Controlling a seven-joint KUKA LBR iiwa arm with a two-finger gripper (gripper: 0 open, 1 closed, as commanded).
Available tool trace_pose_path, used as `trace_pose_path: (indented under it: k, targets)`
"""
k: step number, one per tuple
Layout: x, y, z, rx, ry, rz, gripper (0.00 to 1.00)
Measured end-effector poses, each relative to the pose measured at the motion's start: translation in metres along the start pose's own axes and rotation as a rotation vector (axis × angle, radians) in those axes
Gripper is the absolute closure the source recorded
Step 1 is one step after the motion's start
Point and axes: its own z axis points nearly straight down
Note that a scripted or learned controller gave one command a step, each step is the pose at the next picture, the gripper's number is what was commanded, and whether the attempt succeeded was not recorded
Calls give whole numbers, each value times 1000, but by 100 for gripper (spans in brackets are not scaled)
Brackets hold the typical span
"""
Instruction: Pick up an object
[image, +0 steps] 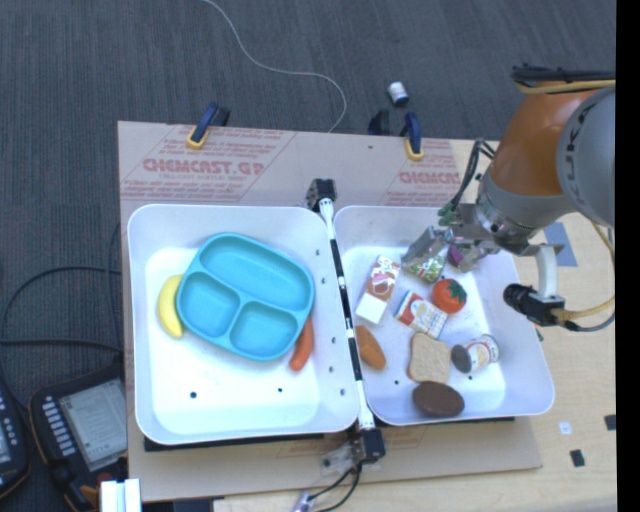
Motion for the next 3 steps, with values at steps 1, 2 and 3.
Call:
trace_pose_path:
  k: [1,2,3]
  targets:
    - [15,15,85,-27,-1,1,0]
    - [16,16,72,-29,3,0,100]
    - [16,16,73,-27,3,0,0]
